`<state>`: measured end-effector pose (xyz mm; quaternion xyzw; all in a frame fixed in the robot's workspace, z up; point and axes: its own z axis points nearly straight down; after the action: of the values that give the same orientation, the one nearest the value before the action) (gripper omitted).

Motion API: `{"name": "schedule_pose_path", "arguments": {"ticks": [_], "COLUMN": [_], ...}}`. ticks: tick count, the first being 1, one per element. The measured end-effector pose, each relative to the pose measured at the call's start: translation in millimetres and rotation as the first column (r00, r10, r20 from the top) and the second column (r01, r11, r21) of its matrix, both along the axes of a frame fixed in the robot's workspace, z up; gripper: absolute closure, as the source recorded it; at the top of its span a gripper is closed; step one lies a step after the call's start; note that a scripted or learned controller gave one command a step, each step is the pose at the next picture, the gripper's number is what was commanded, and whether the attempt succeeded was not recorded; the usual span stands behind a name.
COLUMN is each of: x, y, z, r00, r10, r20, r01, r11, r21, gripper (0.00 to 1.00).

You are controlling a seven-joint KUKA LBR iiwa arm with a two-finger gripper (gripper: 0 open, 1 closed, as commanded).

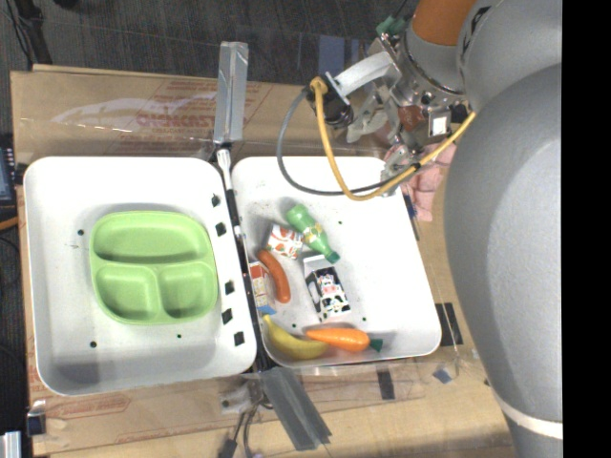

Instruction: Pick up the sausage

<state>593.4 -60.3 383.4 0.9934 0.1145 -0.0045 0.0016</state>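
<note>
Camera view, both bins from above. Tool [406,156] hangs over the far rim of the right bin [382,256]; whether it is apart or together cannot be told. Sausage [275,275] lies well below and left of the tool, near the bin's left wall, between a banana [291,343] nearer the camera and a green bottle [312,233]. A carrot [339,338] touches the banana. A green tray [153,265] sits in the left bin [57,351].

Robotics lab setup: industrial arm [506,208] with exposed yellow cabling [329,151], two white bins [57,351] taped onto a cardboard-covered bench [115,103], toy food props.
</note>
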Motion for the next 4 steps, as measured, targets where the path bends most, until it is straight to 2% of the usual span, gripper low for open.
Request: {"name": "schedule_pose_path", "arguments": {"ticks": [1,2,3,4], "x": [0.7,0.7,1.4,1.5], "y": [0.6,0.8,1.5,1.7], "z": [9.1,9.2,18.0,18.1], "r00": [1.0,1.0,1.0,1.0], "r10": [0.005,0.006,0.012,0.012], "r20": [-0.003,-0.002,-0.005,-0.005], "r01": [-0.005,-0.006,-0.012,-0.012], "r11": [1.0,1.0,1.0,1.0], "r21": [0.0,-0.001,-0.001,-0.001], "gripper": [1.0,0.0,1.0,0.0]}}
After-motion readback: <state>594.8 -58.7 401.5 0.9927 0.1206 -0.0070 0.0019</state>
